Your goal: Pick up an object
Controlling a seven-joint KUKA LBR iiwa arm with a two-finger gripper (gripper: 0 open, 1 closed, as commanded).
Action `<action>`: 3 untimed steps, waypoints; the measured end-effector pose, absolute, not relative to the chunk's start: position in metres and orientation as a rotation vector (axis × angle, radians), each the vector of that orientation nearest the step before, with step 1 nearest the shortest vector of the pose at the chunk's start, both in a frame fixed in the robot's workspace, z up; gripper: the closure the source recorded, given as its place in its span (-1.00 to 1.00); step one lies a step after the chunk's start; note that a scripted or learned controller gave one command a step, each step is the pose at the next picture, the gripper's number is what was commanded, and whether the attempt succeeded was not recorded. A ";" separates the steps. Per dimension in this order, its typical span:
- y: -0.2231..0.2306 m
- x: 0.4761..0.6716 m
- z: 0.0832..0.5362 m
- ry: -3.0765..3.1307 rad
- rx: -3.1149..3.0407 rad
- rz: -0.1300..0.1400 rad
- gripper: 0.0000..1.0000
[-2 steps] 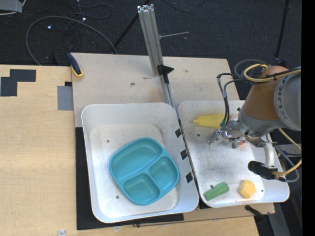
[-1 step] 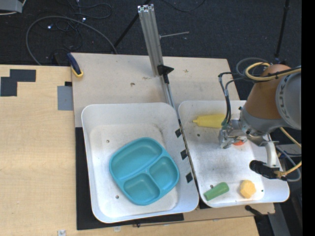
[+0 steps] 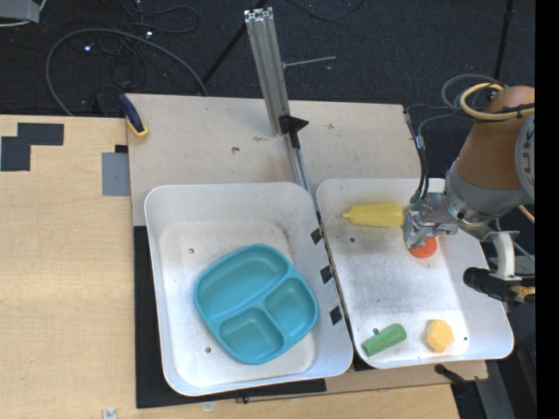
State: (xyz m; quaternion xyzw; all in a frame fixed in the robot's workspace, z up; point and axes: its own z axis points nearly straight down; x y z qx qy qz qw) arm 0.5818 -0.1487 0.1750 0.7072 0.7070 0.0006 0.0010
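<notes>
While the claw point(image 3: 423, 230) hangs over one red object point(image 3: 424, 249) in the right bin point(image 3: 489, 343), its spread impossible to tell, that bin also holds one yellow corn point(image 3: 375, 216), one green piece point(image 3: 384, 340) and one yellow-orange piece point(image 3: 440, 335); the left bin point(image 3: 166, 234) holds one blue divided tray point(image 3: 254, 303)

red object point(image 3: 425, 249) half hidden under end effector point(image 3: 421, 230), yellow corn's point(image 3: 374, 216) right end covered
</notes>
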 end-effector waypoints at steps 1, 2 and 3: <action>-0.150 0.582 0.206 2.221 2.220 0.001 1.00; -0.088 0.587 0.211 2.229 2.217 0.001 1.00; -0.035 0.582 0.224 2.229 2.218 0.000 1.00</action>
